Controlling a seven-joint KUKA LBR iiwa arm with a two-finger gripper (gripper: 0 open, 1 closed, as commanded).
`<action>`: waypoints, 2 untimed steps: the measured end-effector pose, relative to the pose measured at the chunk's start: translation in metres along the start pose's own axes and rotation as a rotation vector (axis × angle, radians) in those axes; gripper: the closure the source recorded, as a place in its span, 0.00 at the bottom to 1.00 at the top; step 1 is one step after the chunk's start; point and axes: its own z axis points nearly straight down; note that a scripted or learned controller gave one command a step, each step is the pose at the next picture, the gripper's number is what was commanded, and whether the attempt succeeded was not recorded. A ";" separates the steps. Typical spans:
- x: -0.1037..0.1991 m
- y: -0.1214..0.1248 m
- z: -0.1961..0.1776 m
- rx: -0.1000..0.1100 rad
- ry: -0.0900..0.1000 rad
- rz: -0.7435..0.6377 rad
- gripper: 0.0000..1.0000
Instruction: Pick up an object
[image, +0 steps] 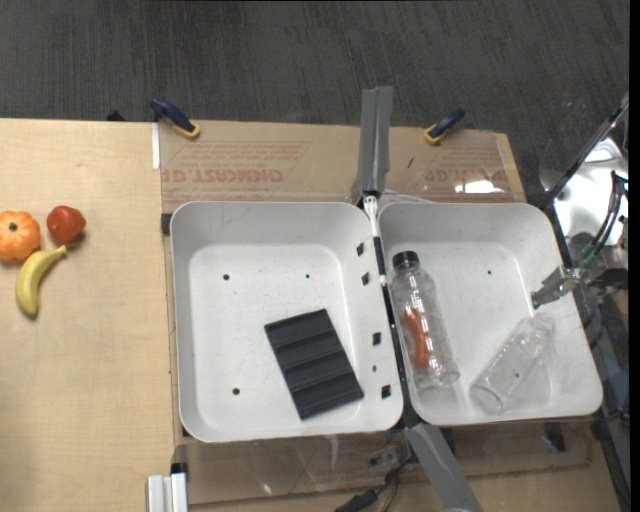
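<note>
While bottles (420, 320) hug edges, slab (313, 362) (ridged) lies open.

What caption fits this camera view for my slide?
Two white bins: a black block left, two clear bottles right, fruit aside.

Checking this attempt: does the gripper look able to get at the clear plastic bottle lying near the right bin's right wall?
Probably yes. The gripper sits at the right bin's right wall, just above the clear plastic bottle, and nothing lies between them.
</note>
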 end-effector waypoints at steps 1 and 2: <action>0.083 0.010 0.079 -0.001 0.000 -0.263 0.00; 0.043 -0.028 -0.007 -0.003 -0.002 -0.204 0.00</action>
